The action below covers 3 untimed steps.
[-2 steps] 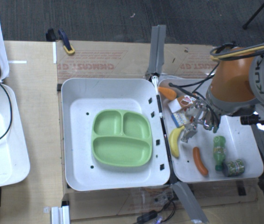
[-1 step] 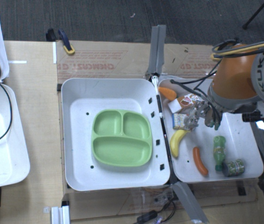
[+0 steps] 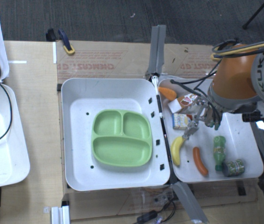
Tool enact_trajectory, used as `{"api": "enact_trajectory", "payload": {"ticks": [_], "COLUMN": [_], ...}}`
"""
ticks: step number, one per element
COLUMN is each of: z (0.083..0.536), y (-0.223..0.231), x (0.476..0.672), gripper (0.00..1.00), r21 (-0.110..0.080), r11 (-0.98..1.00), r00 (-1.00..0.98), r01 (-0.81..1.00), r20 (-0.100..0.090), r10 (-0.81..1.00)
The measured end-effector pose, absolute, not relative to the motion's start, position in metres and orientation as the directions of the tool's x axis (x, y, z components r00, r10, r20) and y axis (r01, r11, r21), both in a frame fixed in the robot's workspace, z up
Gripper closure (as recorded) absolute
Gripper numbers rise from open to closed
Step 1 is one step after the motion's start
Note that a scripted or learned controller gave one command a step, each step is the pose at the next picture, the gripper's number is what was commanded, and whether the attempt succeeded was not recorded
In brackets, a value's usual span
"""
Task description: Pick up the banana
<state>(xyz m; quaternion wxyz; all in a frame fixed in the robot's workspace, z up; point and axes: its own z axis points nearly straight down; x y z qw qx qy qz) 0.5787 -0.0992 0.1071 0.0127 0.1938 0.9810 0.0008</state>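
Wooden bench [image 3: 33,69], 2 white bins [image 3: 75,171]; dark carpet behind; pincer [image 3: 191,130] over banana [image 3: 176,150], grip state unclear.

Bench [image 3: 33,55] – two white bins [image 3: 71,125] on top.

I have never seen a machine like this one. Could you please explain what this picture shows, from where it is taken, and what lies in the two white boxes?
The picture comes from one fixed camera above the bench, looking down at a slant. The grey and orange thing on the right is a robot arm; its gripper hangs just above the banana in the right bin. Nothing is visibly held. That bin also holds a sausage, a green bottle, a can, a carrot and small cartons. The left bin holds a green divided plate.
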Motion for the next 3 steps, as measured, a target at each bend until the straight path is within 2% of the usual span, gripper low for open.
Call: {"api": "enact_trajectory", "payload": {"ticks": [1,2,3], "z": [0.115,0.115,0.09], "y": [-0.1,-0.1,-0.109], "x": [0.58,0.58,0.544], "gripper": [1.0,0.0,0.0], "r21": [0.008,0.008,-0.003], "r11": [0.924,0.924,0.57], "r00": [-0.923,-0.923,-0.57], "r01": [0.383,0.383,0.822], "r20": [-0.026,-0.026,0.001], "r10": [0.383,0.384,0.822]}}
